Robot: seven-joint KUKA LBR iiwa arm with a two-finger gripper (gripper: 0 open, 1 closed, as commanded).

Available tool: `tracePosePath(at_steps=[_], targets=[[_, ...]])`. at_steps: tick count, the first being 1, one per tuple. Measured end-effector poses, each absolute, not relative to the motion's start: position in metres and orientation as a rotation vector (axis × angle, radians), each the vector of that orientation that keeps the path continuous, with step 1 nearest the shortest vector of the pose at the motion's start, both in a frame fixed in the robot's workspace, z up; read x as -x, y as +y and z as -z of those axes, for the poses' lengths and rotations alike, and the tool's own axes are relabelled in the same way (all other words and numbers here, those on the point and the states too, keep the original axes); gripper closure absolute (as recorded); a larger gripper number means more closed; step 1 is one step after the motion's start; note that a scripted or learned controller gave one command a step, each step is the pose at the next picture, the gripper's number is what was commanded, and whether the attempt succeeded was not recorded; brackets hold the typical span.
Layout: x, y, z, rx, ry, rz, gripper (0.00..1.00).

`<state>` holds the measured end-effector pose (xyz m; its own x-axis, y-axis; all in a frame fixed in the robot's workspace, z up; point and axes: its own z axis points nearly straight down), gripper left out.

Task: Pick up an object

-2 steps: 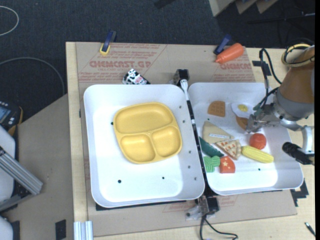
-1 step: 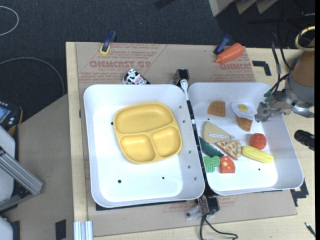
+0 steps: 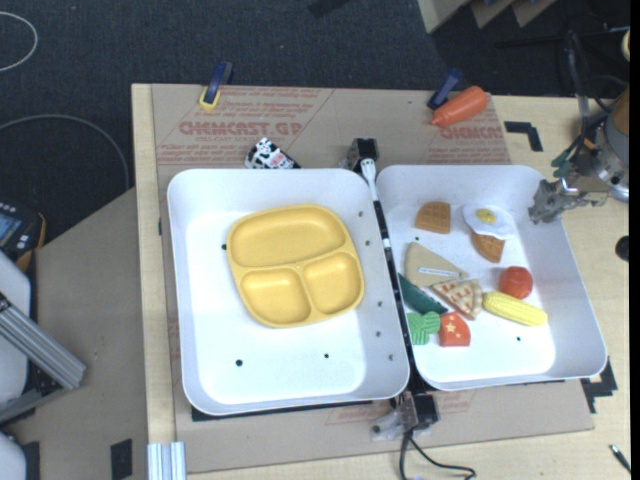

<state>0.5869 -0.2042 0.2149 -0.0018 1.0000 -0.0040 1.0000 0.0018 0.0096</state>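
Observation:
The right bin holds several toy foods: a brown bread piece, a fried egg, a red tomato, a yellow corn cob, a beige wedge, a pizza slice, a green piece and a small red piece. My gripper hangs at the bin's upper right rim, to the right of the egg and apart from every food. Nothing shows in it.
In the left bin lies a yellow sectioned plate. An orange carrot and a black-and-white toy rest on the bench behind the bins. A black clamp sits between the bins.

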Motion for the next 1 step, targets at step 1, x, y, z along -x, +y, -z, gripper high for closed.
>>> tracePosePath(at_steps=[1], targets=[[-0.5879,-0.2044,-0.2260,-2.216,2.219,-0.003,1.00]])
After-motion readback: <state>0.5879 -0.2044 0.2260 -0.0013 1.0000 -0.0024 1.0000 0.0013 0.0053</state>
